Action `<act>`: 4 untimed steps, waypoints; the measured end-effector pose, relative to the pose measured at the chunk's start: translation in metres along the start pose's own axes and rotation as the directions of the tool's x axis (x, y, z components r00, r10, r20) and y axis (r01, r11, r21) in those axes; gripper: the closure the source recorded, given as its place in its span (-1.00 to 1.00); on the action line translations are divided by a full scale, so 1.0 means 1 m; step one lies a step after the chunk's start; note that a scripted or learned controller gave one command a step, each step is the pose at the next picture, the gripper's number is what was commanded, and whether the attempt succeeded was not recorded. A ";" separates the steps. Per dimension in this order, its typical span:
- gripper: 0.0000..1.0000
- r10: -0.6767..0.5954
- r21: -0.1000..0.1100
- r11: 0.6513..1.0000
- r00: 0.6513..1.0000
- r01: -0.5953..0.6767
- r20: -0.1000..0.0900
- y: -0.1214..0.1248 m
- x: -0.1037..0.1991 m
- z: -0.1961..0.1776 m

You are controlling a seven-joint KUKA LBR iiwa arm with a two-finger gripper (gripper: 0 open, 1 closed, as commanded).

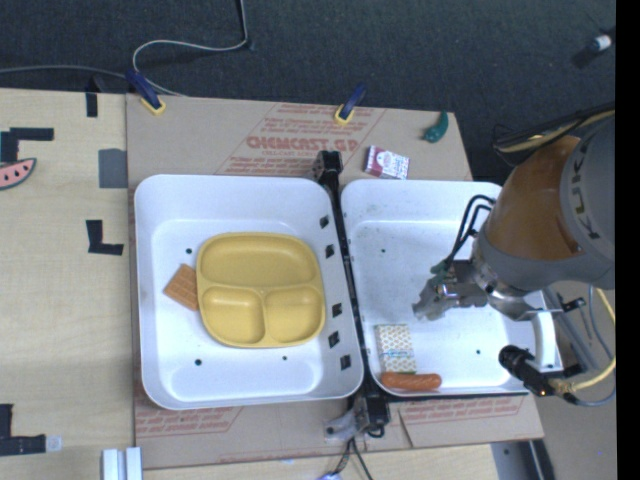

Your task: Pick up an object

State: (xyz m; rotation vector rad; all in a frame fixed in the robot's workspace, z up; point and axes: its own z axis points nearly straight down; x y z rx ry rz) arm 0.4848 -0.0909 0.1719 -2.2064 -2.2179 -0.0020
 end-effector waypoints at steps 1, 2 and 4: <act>1.00 -0.001 0.001 1.000 1.000 0.001 -0.002 0.000 0.001 -0.009; 1.00 -0.003 0.001 1.000 1.000 0.003 -0.003 0.001 0.002 -0.018; 1.00 -0.006 0.002 1.000 1.000 0.006 -0.006 0.002 0.004 -0.037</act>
